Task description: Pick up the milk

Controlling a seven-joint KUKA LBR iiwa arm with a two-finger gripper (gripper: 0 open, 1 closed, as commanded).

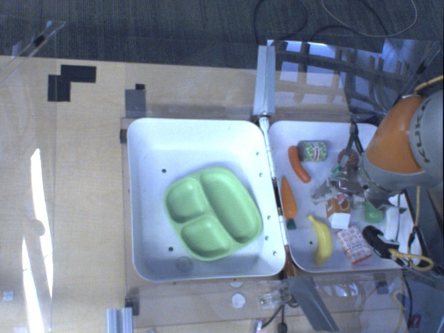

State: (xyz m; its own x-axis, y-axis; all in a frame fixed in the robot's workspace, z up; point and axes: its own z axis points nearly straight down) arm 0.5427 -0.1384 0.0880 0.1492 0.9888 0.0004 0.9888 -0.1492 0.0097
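Nearest: banana [320, 238], snack packet [352, 245]. Just beyond, milk [338, 211], a small carton, lying in the right bin [295, 255] (crowded by neighbours, so awkward). My fingers [341, 183] hover above it; open or closed, can't tell. Farthest: green can [313, 150].

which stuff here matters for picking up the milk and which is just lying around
Belongs to the job:
- milk carton, small, brown and white, in the right bin
- tool, low over the carton

Just lying about:
- green can
- sausage
- carrot
- banana
- red and white packet
- green divided plate in the left bin
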